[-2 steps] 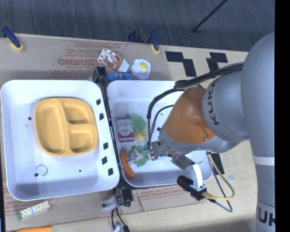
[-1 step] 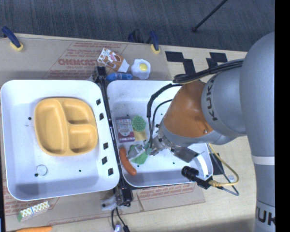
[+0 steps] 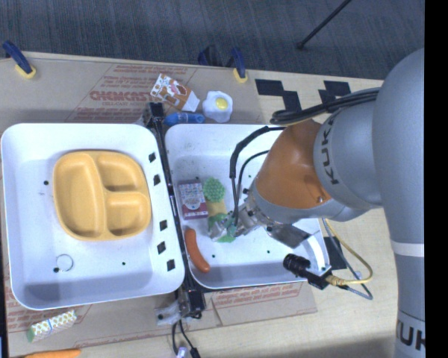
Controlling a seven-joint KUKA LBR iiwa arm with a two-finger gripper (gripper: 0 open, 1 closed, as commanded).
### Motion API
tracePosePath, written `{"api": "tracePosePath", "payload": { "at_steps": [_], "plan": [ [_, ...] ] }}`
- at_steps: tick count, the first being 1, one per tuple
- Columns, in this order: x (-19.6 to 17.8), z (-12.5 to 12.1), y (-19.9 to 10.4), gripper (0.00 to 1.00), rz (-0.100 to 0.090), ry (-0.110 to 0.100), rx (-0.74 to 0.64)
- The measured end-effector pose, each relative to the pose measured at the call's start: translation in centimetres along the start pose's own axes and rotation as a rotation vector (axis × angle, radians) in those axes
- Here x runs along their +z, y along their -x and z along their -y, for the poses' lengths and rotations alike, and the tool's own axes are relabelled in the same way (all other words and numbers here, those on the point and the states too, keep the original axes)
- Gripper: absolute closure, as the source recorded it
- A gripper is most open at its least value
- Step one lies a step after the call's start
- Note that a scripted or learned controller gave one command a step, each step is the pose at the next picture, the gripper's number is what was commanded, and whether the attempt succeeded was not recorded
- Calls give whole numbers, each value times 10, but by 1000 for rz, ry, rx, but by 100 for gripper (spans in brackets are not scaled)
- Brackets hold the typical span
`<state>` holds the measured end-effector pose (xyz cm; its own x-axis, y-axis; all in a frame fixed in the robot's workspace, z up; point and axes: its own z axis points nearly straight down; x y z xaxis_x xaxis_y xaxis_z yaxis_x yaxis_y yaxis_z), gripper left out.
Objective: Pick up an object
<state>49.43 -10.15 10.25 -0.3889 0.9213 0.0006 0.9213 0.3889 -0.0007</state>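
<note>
Robotics lab: KUKA arm, clamped cardboard bench, white bins.

Two white bins: left bin, right bin. In the left bin: one yellow divided tray. In the right bin: one red packet, one green brush-like piece, one orange sausage. Behind the right bin: one white-and-yellow egg toy, one snack packet.

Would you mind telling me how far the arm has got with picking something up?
Done: the gripper is down in the right bin, among the toys near a green item. In hand: I cannot tell if anything is gripped. Left: lifting one clear; the sausage and red packet lie on the floor.
</note>
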Motion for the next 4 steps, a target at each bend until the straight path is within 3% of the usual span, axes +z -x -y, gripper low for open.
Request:
{"api": "tracePosePath", "payload": {
  "at_steps": [1,2,3,4],
  "plan": [
    [-89,7,-30,100,0,-1,247],
    [11,5,-10,100,-2,-3,390],
    [11,5,-10,0,-2,-3,390],
    [11,-29,1,0,-1,-3,569]
  ]
}}
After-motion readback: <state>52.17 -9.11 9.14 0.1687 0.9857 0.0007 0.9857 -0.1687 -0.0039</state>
